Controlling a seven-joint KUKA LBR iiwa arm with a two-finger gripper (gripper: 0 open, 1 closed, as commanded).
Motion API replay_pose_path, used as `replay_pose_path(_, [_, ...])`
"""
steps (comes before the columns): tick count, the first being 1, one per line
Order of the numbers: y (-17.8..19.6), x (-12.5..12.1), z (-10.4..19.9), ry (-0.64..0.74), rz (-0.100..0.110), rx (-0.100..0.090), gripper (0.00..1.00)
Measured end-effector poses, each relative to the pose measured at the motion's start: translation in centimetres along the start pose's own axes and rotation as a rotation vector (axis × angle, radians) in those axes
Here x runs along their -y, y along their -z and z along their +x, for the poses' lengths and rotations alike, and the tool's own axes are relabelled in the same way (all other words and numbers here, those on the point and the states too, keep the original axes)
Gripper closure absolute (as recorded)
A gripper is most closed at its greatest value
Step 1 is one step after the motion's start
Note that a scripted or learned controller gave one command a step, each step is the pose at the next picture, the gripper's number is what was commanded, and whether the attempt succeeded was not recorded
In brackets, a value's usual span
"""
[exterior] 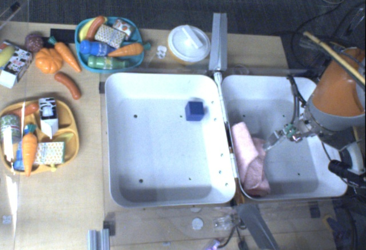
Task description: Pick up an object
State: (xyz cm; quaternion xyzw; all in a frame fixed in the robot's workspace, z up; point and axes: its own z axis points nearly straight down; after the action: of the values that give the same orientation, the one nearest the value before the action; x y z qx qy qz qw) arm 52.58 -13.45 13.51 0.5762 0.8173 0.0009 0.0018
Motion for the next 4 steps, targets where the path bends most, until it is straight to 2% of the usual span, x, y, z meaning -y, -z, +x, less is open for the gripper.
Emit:
replay_pose_path(1, [-4.3,-2.4,3.5,0.123,-0.01,0.006,0.0])
replay_pose_path(2, [-2.4,-3.2,-1.2,0.021,0.0,0.0,0.0])
replay_pose_path(3, [-4.6,-6.8,2.0,-0.133,-0.008,0.003,0.0])
replay_pose_path(4, [-3.3,-7.1,2.0,-0.126,-0.015,0.008,1.0])
